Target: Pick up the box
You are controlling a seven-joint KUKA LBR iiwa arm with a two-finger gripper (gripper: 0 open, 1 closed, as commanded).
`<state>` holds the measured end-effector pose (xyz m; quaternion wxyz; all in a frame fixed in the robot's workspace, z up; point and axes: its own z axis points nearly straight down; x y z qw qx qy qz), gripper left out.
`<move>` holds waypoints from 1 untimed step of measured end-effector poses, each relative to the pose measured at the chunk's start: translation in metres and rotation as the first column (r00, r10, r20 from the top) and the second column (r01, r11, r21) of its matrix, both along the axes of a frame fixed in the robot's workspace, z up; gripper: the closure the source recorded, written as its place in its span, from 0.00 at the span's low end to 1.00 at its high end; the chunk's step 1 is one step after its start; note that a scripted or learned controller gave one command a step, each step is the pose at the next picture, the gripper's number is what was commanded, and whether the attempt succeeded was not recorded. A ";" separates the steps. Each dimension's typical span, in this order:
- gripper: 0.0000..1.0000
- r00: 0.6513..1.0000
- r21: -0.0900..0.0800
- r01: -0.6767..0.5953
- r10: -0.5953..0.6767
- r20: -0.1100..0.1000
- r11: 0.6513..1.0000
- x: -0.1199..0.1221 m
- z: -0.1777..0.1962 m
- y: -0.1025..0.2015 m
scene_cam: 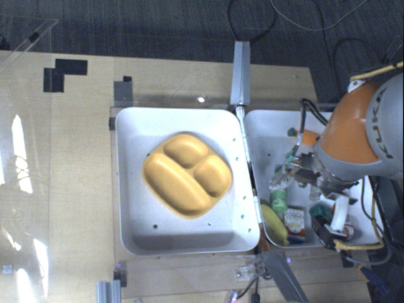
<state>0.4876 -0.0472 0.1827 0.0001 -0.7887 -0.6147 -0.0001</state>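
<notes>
Nearest the camera, along the front wall of the right-hand shallow white bin, lie a yellow banana-shaped item and, just beside it, a small printed box with red and white markings. A green bottle-like object stands close behind the banana shape, touching or nearly touching it. The grey arm with its orange band reaches in from the right and hangs over this bin, its jaws low above the clutter behind the green object; whether they are parted or closed cannot be told, and nothing can be seen held in them. The box lies free on the bin floor. The left-hand white bin holds a large yellow three-lobed foam-like form near its middle. Both bins rest on a pale wooden worktop.
</notes>
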 end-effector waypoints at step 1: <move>0.00 1.000 0.000 -0.002 0.002 0.006 1.000 0.053 -0.093 -0.049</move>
